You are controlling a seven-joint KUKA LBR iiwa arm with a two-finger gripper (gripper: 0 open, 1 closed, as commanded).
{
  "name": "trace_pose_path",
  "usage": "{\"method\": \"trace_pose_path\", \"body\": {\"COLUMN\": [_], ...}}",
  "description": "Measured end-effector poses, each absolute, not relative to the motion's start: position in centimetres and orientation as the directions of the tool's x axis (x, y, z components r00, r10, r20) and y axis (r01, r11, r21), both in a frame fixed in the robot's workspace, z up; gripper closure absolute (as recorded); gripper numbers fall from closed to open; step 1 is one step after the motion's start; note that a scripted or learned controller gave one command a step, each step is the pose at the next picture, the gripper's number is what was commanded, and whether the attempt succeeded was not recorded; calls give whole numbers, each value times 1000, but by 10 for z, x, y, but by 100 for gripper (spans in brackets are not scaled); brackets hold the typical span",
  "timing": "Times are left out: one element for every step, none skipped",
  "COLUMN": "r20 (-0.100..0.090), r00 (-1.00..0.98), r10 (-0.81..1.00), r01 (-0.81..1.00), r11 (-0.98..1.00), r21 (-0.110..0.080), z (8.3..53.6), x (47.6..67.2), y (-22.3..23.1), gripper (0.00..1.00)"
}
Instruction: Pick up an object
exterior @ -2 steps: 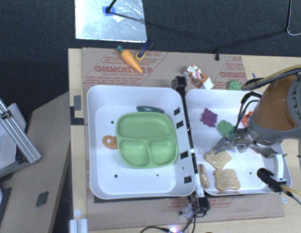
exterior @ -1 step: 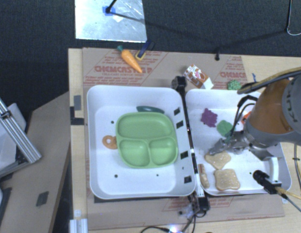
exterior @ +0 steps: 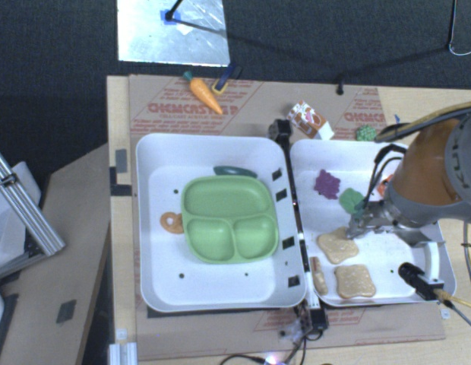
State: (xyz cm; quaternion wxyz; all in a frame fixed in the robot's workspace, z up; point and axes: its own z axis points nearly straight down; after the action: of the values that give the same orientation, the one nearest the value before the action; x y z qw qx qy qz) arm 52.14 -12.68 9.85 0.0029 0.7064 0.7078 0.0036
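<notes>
A: Start big. What lies around the jaws?

B: The tabletop carries two white bins. The jaws hang low inside the right bin, near its middle. The left bin sits well off to their far side, across the divider, with a green divided plate in it and a small tan ring beyond that.

A: And the arm?

B: The grey arm with its orange band rises behind the jaws, covering much of that bin.

A: Which object is the candidate?

B: The tan cracker-like piece lies just beside the jaws, possibly touching them. A second tan piece is near, further toward the front rim. A green block is just behind the jaws, a purple grape bunch a little beyond that, and a thin tan stick lies by the divider.

A: Are the jaws clenched or released?

B: I cannot tell; the tip is too small and dark here. Nothing is visibly held.

A: So how should the pick go?

B: I'd judge the piece thin and flat, so the jaws should straddle one edge, press fully down to the bin floor, close squarely, then lift straight to avoid dragging it into the green block.
</notes>
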Motion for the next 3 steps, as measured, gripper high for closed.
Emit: {"method": "trace_pose_path", "body": {"r20": [-2,-2,-1], "r00": [-4,-4,-4], "r10": [1000,1000,1000], "r01": [1000,1000,1000], "r11": [4,4,4], "r21": [7,8,4], "z": [148,207,225], "x": [532,541,542], "y": [-131,-137,-137], "gripper": [100,100,100]}}
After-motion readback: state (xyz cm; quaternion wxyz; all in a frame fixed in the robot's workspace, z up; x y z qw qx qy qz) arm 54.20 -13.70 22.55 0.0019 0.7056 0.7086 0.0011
